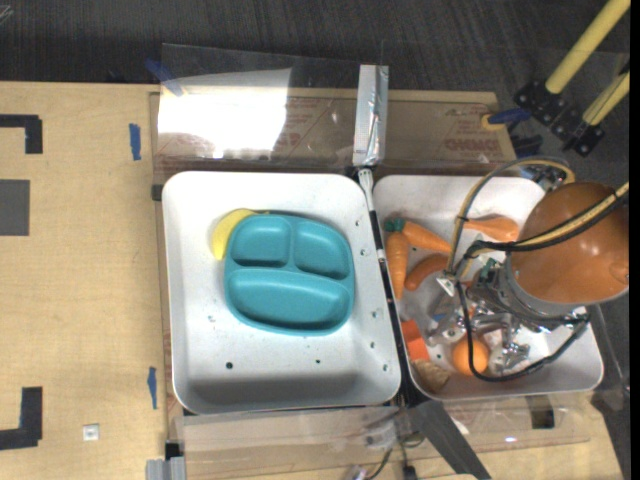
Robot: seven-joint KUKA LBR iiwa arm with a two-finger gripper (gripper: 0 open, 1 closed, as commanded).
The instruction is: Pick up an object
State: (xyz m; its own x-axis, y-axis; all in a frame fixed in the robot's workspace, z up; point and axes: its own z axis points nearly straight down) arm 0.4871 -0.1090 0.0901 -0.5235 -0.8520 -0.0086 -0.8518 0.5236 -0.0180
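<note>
In the right bin [590, 363] your end effector [488, 340] sits low among orange carrot-like pieces [428, 238]; you cannot tell its state. A teal divided plate [290, 273] fills the left bin [190, 298].

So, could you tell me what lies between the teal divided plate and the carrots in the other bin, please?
In the camera view, the teal plate and the carrots are separated by bare white bin floor and the two bins' adjoining rims.

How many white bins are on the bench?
2. The left bin holds a teal divided plate; the right bin holds orange toys under the arm's gripper.
</note>
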